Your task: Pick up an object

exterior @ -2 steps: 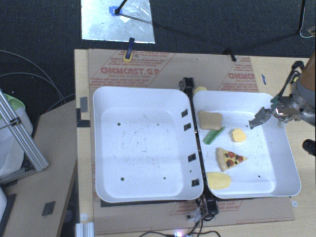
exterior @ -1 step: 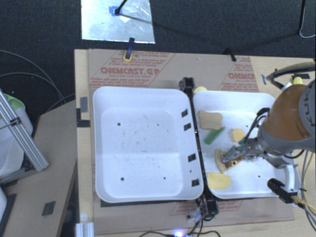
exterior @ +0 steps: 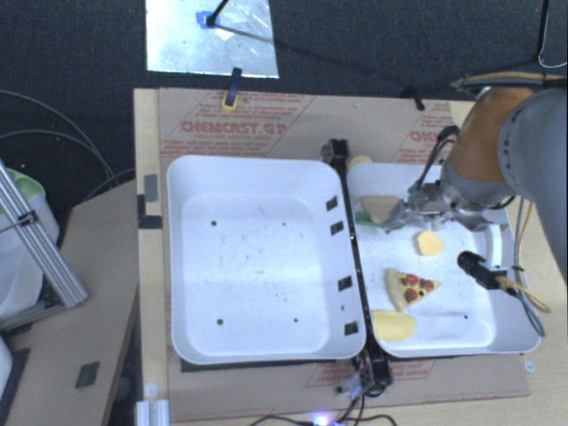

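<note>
Arm (exterior: 510, 145) is reaching in from the right over the right bin (exterior: 461, 322). Pincer (exterior: 393, 223) is sitting low in that bin's upper left, its tip right at a tan wedge piece (exterior: 376, 208). Can't tell if it's wide or narrow, or touching. Yellow round piece (exterior: 429, 243) is lying just beside the pincer, pizza slice (exterior: 410, 287) nearer the front, yellow oval (exterior: 393, 326) at the front left corner. Left bin (exterior: 257, 264) is sitting alongside on the desk (exterior: 266, 118).
</note>
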`<state>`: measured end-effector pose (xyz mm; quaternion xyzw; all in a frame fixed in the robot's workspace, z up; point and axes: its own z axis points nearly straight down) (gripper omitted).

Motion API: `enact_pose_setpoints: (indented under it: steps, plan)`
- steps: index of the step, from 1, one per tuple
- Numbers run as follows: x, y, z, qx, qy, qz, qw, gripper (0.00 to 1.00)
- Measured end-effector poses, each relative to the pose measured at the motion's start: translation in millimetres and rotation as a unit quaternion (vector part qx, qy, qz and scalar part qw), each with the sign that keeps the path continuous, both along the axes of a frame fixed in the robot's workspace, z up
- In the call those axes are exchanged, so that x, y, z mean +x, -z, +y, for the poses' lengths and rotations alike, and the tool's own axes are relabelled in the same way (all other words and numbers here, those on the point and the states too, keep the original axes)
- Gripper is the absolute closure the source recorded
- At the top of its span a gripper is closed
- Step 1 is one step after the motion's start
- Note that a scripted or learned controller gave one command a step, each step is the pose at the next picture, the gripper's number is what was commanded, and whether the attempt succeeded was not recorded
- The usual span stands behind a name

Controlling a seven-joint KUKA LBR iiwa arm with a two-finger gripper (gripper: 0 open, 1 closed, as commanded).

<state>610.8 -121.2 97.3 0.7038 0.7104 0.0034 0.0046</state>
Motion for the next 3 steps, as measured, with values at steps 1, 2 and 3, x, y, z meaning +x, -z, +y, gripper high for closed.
enact_pose_setpoints:
  steps: [1, 2, 3]
  plan:
    - [-57.6, 14.0, -8.8, 0.0013, 0.005, 0.008, 1.0, 0.0]
    - [-122.7, -92.3, 62.8, 0.0025, 0.0, 0.004, 1.0, 0.0]
    - [-122.6, -237.0, 121.5, 0.0017, -0.001, -0.002, 1.0, 0.0]
